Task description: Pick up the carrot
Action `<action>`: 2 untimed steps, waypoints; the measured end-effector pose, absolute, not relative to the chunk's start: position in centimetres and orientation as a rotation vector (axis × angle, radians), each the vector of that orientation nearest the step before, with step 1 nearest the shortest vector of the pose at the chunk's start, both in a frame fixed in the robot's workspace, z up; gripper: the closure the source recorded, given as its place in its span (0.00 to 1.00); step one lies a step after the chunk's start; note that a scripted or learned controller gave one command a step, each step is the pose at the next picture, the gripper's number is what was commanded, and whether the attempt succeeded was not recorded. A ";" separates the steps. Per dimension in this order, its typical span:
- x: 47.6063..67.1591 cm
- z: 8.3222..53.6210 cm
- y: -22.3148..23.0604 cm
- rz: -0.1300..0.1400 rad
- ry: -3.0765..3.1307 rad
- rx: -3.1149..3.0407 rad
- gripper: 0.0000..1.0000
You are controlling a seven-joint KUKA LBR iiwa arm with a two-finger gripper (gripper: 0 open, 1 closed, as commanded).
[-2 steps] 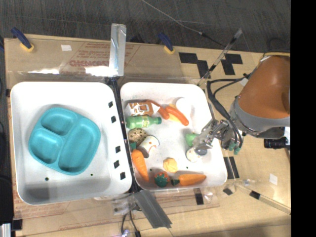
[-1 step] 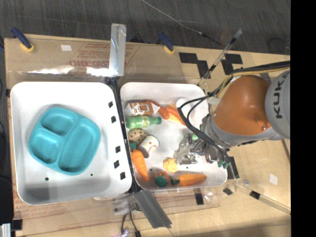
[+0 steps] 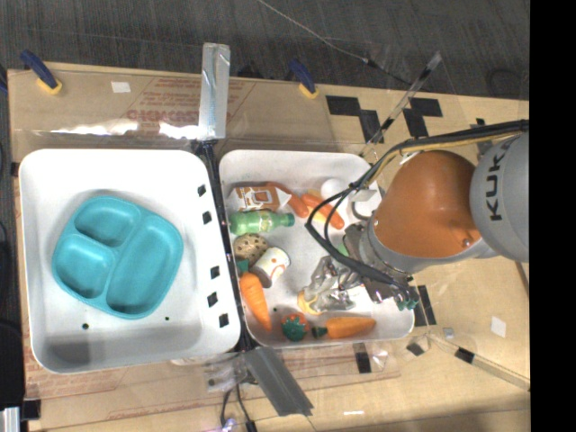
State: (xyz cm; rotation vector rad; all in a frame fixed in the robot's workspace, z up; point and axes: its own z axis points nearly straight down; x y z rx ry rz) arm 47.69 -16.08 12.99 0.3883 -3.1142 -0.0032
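The table (image 3: pixel 468 372) is seen to be covered by a tan, cardboard-like sheet, with printed red lettering faintly visible on it beyond the left bin. Two shallow white bins are set directly on it, side by side and touching along a black divider. The left bin (image 3: pixel 36 268) is taken as landmark. The right bin (image 3: pixel 297 162) is placed immediately to its right. Two blue clamps (image 3: pixel 41 73) (image 3: pixel 303 77) are noted at the table's far edge, one beyond the left bin's far-left corner, the other beyond the right bin. Black square markings (image 3: pixel 360 115) are printed further right. An upright silver strip (image 3: pixel 214 93) stands at the left bin's far-right corner.
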 end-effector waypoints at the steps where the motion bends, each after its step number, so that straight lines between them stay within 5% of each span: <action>1: 52.1 25.1 -18.2 0.006 -3.017 0.896 1.00; 2: 55.1 26.5 -21.0 0.003 -2.886 1.249 1.00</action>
